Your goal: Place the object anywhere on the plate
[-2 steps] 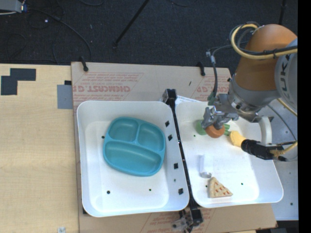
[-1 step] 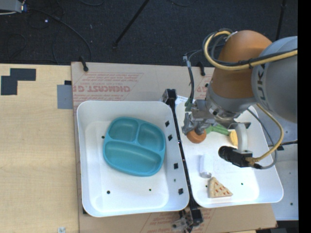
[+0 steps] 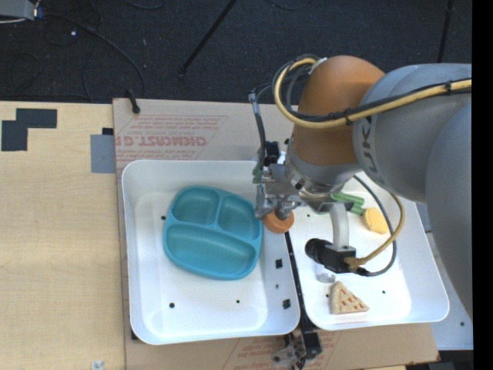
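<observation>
- Pincer [image 3: 276, 210] hangs over the divide between the two bins, at the right edge of the plate; an orange round object [image 3: 279, 221] sits at its tip, seemingly pinched between the fingers, though the fingers are partly hidden by the wrist hardware
- Orange round object lies just beside the plate's right rim, over the seam between the bins, not on the plate
- Plate [image 3: 212, 233]: teal, divided into compartments, lying flat in the left bin [image 3: 146, 299], toward its upper right
- Right bin [image 3: 416, 299] holds a triangular waffle-patterned slice [image 3: 347, 299] near its front, a yellow piece [image 3: 376, 220] toward its back right, and a green item [image 3: 348, 201] partly covered by the arm
- Arm [image 3: 362, 122], grey with an orange band, reaches in from the right and covers much of the right bin's rear; a yellow cable loops around the wrist
- Black fitting [image 3: 327, 253] with cable hangs below the wrist, above the right bin
- Both bins rest on cardboard on the counter [image 3: 54, 245], pale wood
</observation>
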